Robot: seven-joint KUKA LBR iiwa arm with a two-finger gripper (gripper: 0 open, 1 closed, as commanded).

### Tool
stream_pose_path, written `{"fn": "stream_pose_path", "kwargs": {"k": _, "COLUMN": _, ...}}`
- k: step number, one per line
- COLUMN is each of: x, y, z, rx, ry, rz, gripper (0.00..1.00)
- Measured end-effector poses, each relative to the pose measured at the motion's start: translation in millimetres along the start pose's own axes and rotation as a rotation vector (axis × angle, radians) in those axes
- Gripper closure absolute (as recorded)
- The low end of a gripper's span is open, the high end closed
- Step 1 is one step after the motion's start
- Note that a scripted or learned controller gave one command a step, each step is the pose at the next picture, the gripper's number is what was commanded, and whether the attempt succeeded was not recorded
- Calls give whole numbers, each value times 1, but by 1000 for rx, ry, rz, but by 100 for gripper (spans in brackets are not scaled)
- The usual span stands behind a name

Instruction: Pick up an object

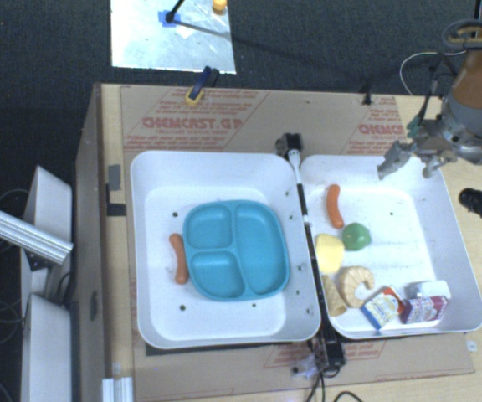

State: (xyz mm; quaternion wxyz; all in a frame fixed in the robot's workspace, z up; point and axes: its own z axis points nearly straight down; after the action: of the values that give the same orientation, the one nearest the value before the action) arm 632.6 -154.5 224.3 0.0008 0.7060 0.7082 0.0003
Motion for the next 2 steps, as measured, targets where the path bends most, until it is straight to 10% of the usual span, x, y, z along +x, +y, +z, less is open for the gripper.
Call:
{"fn": "stream_pose_path", "kwargs": {"k": 1, "x": 67, "y": 28, "z": 138, "rx": 4, "ry": 2, "rz": -1, "gripper": 0}}
{"fn": "stream_pose_path", "kwargs": {"k": 2, "x": 66, "y": 31, "z": 124, "rx": -3, "ry": 1, "rz": -3, "gripper": 100}}
